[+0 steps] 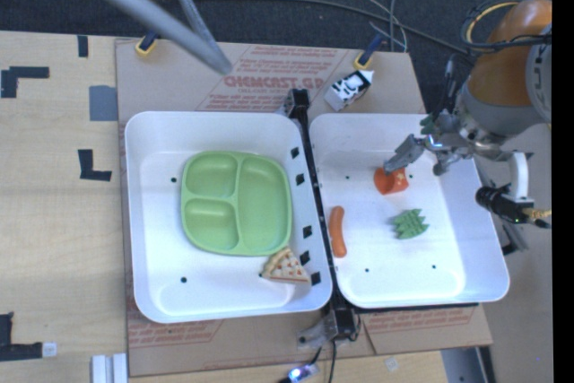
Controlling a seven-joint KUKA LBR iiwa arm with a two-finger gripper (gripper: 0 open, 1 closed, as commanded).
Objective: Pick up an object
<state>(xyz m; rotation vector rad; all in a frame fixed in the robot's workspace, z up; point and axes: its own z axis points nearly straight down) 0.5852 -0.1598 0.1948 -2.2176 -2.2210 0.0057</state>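
Right bin (466,282) holds three items; left bin (143,282) holds two.

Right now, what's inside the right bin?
Three toy foods lie in the right bin: a red piece, a sausage and a green leafy piece. The gripper hangs just over the red piece, covering its upper edge and the floor beneath.

My bench (54,220) is bearing a cardboard sheet (269,72), with two white bins (143,282) sitting side by side on it.
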